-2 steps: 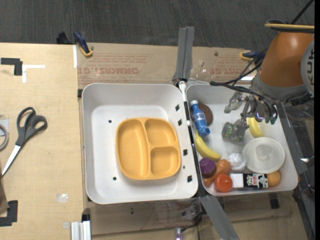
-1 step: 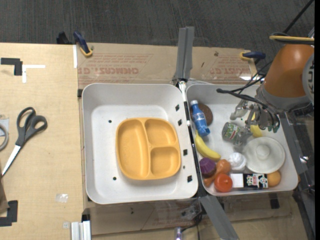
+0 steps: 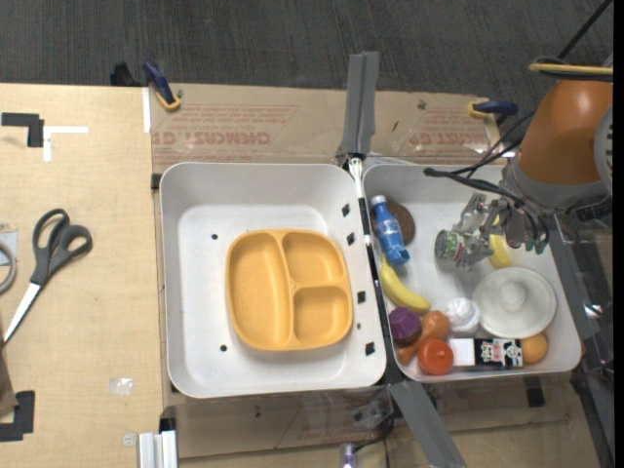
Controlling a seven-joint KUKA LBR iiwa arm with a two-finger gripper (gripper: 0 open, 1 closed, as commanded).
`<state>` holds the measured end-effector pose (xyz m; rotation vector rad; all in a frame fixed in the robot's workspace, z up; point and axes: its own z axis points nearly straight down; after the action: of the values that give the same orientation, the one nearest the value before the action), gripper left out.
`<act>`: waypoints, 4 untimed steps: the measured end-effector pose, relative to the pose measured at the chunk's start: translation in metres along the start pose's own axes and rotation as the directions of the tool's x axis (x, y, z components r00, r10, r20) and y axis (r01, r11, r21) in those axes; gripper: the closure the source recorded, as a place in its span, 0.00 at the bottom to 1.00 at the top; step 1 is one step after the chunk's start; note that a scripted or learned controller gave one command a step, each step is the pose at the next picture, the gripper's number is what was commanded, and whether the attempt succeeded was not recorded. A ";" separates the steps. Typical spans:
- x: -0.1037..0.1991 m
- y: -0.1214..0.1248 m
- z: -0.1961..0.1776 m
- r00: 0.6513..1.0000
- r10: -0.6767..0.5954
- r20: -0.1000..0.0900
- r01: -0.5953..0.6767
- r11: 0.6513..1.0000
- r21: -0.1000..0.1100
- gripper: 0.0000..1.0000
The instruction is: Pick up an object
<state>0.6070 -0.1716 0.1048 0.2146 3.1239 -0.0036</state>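
Observation:
The right bin (image 3: 421, 185) holds a heap of small items. A green and silver can (image 3: 449, 249) lies near the bin's middle. My gripper (image 3: 477, 241) hangs right beside the can's right side, reaching down from the orange-banded wrist (image 3: 564, 135). Its metal parts overlap the can's edge, and whether the can sits in its grasp is unclear. A blue bottle (image 3: 388, 230) and a banana (image 3: 402, 289) lie along the bin's left wall. A small yellow piece (image 3: 500, 252) sits just right of the gripper.
A white round dish (image 3: 514, 298), a red tomato (image 3: 436, 357), an orange (image 3: 532, 349), a purple item (image 3: 404, 325) and a black-and-white box (image 3: 497, 352) crowd the right bin's front. The left bin (image 3: 185, 291) holds a yellow divided plate (image 3: 290, 289). Scissors (image 3: 49, 252) lie on the bench at left.

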 end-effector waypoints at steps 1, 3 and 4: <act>0.053 -0.013 0.011 1.000 -0.021 -0.006 0.021 1.000 -0.002 1.00; 0.048 0.059 -0.001 0.984 0.178 -0.009 -0.178 0.984 0.000 1.00; -0.012 0.010 -0.241 0.965 0.261 -0.006 -0.261 0.965 0.001 1.00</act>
<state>0.6176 -0.1628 0.3460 0.6259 3.0743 -0.0013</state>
